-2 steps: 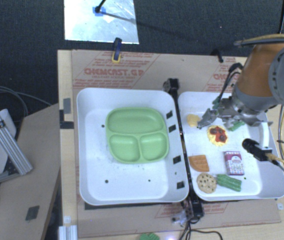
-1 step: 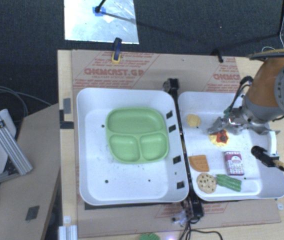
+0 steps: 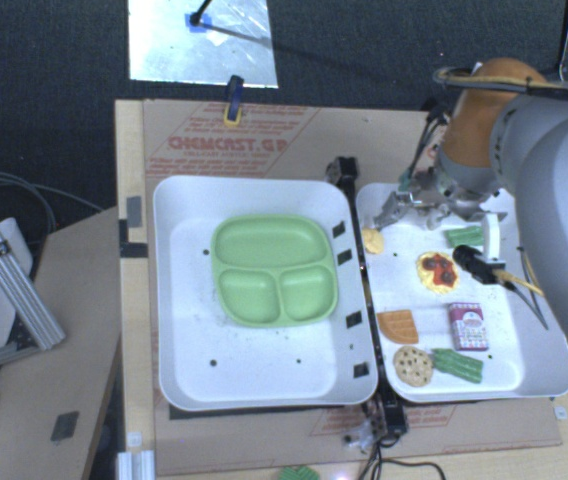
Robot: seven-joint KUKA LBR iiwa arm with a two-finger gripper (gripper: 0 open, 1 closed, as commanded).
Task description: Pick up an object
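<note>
Left bin (image 3: 179, 298): green divided tray (image 3: 272, 270), centre. Right bin (image 3: 544, 368): yellow piece (image 3: 372, 239), pasta plate (image 3: 437, 271), orange slice (image 3: 398, 325), cookie (image 3: 413, 365), red box (image 3: 467, 326), green beans (image 3: 459, 365). Gripper (image 3: 404, 204) at the bin's upper left; finger spread can't be told.
</note>
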